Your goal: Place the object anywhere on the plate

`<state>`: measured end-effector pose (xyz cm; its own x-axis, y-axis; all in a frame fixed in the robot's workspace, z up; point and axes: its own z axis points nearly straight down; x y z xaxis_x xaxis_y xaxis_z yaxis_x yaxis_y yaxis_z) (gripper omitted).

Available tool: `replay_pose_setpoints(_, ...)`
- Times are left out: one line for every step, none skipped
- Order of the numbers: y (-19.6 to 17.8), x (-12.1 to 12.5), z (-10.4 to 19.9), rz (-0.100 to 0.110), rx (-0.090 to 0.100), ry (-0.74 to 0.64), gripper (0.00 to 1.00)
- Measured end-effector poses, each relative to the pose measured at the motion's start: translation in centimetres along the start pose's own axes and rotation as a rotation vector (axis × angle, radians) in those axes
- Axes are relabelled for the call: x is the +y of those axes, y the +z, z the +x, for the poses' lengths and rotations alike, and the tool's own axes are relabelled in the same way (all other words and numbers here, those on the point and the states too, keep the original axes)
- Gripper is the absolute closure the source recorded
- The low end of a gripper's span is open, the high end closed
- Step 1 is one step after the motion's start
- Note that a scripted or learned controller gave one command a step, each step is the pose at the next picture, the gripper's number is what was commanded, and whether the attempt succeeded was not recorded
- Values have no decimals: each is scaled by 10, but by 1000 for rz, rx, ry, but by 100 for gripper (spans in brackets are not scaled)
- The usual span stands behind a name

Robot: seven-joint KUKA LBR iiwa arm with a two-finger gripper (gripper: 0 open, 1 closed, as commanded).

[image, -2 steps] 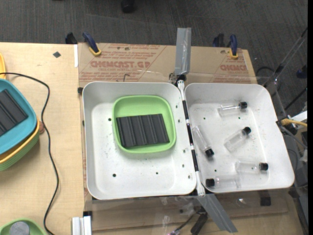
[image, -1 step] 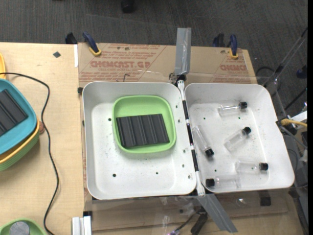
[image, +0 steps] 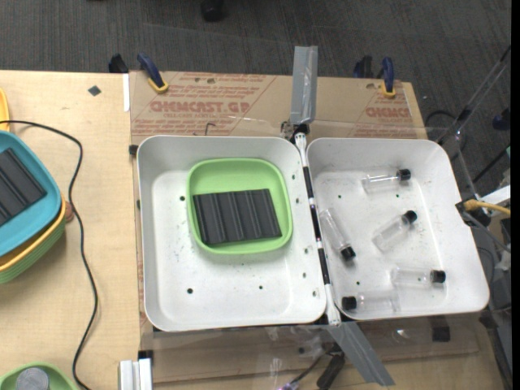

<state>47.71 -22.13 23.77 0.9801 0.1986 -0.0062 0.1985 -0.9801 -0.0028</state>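
A green square plate [image: 240, 179] lies in the left white bin [image: 162, 291], and a dark ribbed pad [image: 238, 216] rests on it. In the right white bin [image: 455, 218] lie several clear vials with black caps: one at the back [image: 384, 180], one in the middle [image: 394, 229], one by the divider [image: 336, 236], one at the right front [image: 416, 279] and one at the front left corner [image: 367, 303].
Both bins stand on a cardboard sheet [image: 203, 100] held by blue and yellow clamps [image: 152, 72]. Stacked teal and yellow trays [image: 24, 210] sit on the wooden bench at the far left, with a black cable [image: 81, 242] running past them. A grey taped strip [image: 304, 88] rises behind the bins.
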Motion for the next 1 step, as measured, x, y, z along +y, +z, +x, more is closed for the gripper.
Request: replay_pose_setpoints(1, 0, 0, -1, 1, -3, 0)
